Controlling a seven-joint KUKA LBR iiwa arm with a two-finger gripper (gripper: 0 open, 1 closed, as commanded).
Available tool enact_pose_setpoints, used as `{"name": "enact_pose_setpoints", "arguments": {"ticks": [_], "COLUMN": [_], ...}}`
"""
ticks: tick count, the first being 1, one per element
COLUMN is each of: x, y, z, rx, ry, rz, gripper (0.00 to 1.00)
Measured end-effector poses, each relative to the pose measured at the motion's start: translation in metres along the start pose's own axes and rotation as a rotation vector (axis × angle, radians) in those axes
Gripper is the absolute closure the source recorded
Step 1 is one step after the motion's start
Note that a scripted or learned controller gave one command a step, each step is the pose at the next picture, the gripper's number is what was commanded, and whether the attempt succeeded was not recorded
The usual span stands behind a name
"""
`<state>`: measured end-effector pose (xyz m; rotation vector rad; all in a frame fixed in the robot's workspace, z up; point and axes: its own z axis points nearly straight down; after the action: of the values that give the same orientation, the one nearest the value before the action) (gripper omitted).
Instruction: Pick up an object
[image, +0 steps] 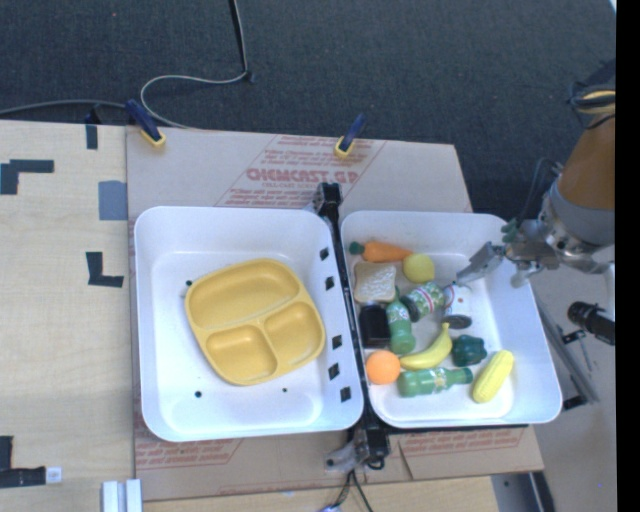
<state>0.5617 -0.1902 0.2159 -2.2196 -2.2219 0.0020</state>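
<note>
The right bin (528, 322) holds several toy foods: a carrot (385, 251), a lemon (419, 267), a bread slice (376, 284), a green can (426, 300), a banana (430, 350), an orange (383, 367), a green bottle lying flat (435, 380), a corn cob (492, 376) and a green pepper (467, 350). My gripper (478, 263) hangs over the bin's upper right part, just right of the lemon and the can. Nothing shows in its grasp.
The left bin (160, 330) holds a yellow divided plate (255, 318). A black divider (337, 300) with clips runs between the bins. The arm's grey wrist and orange band (590, 175) stand at the right edge. Cardboard lies under both bins.
</note>
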Motion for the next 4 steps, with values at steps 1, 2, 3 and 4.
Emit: {"name": "enact_pose_setpoints", "arguments": {"ticks": [1,2,3,4], "x": [0.034,0.063,0.094,0.038], "y": [0.032,0.105,0.095,0.018], "z": [0.079,0.041,0.127,0.127], "rx": [-0.002,-0.002,-0.008,-0.010], "ry": [0.000,-0.001,-0.001,-0.002], "rz": [0.000,-0.001,-0.001,0.002], "gripper": [0.00,0.00,0.00,0.00]}}
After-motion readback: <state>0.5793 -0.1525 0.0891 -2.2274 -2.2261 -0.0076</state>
